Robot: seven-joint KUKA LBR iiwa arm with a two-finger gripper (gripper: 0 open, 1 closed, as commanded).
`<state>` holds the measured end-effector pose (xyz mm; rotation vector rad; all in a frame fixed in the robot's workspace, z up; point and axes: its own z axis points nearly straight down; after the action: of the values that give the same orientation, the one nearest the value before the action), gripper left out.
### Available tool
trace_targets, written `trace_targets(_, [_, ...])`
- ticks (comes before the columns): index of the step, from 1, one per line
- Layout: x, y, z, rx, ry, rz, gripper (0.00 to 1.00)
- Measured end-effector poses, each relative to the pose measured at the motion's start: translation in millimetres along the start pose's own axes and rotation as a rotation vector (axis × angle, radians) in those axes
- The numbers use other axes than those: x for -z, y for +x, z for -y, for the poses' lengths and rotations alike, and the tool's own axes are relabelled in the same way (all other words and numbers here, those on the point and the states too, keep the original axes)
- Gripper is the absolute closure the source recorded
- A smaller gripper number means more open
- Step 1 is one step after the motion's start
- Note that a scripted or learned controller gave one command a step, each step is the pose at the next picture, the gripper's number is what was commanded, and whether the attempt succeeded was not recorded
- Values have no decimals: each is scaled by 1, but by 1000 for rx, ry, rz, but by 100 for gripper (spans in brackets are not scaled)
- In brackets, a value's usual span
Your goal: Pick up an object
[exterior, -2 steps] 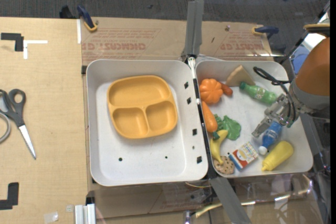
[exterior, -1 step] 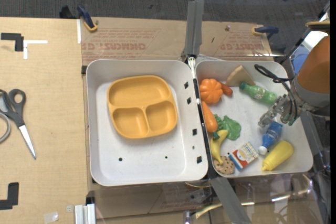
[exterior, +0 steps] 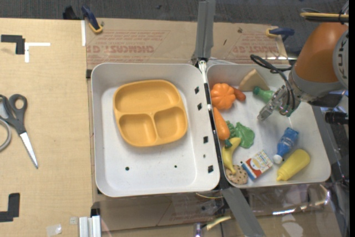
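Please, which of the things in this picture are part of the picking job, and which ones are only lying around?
Part of the job:
pincer
right bin
pumpkin
carrot
broccoli
banana
cookie
small carton
blue bottle
yellow bottle
cheese wedge
green bottle

Only lying around:
left bin
yellow plate
scissors
clamp

2 bins (exterior: 100,136); 1 plate (exterior: 150,112); 1 scissors (exterior: 21,125); 1 pumpkin (exterior: 223,96)
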<state>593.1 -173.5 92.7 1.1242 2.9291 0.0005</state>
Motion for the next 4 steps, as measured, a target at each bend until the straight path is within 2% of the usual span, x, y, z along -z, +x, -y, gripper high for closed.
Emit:
trace_targets(1, [-1,1,0,1,1,-6,0])
trace_targets(2, [-4,-6,-50,-144,19,-23,0])
trace_targets(3, [-4,-2,-69,-371,37,-24,0])
trace_targets(4, [-4,0,-79,-498,47,-24,0])
